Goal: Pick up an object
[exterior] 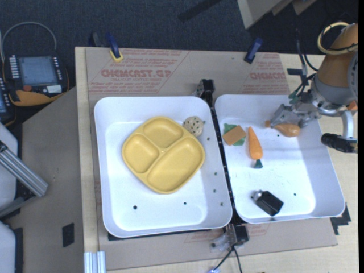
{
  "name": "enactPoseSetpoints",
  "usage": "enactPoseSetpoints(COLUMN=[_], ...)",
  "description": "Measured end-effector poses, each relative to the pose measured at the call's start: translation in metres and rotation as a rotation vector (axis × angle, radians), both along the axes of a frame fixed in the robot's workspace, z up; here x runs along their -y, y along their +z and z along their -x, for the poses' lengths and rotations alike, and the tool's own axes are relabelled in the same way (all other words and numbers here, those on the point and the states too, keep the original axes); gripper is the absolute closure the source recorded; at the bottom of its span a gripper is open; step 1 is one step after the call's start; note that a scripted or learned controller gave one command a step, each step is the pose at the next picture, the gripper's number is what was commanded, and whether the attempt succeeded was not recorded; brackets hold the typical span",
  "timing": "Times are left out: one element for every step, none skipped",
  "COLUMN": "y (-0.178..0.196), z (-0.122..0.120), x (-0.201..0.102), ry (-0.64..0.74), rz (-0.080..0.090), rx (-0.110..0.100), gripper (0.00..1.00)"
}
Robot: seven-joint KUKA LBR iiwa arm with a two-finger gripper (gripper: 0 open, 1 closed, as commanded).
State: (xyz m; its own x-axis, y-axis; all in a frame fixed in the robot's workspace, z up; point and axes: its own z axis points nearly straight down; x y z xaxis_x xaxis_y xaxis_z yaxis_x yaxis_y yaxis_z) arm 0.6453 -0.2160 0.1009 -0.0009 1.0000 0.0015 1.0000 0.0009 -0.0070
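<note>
Two white bins are sitting side by side on the desk (85, 124). The left bin (108, 152) is holding one yellow divided plate (163, 153) and one cookie (194, 125). The right bin (318, 181) is holding one carrot (254, 144), one orange-green block (234, 135), one black object (268, 202) and one tan piece (288, 130), which the hand (282, 120) is touching at the far right; grip state: cannot tell

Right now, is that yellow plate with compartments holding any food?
Empty. The yellow plate shows three bare compartments; the cookie lies in the bin beside its rim, not on it.

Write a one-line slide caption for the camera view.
Arm's pincer over the right bin beside a tan object; carrot nearby, yellow plate in left bin.
</note>
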Motion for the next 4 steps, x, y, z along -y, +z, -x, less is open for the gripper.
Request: enactPoseSetpoints(y=[-0.017, -0.005, 0.041, 0.106], z=[-0.001, -0.001, -0.002, -0.001], x=[-0.002, -0.001, -0.008, -0.007], ry=[0.002, 0.003, 0.001, 0.0], rz=[-0.002, 0.002, 0.004, 0.005], rx=[0.005, 0.008, 0.013, 0.015], gripper=[0.0, 1.0, 1.0, 1.0])
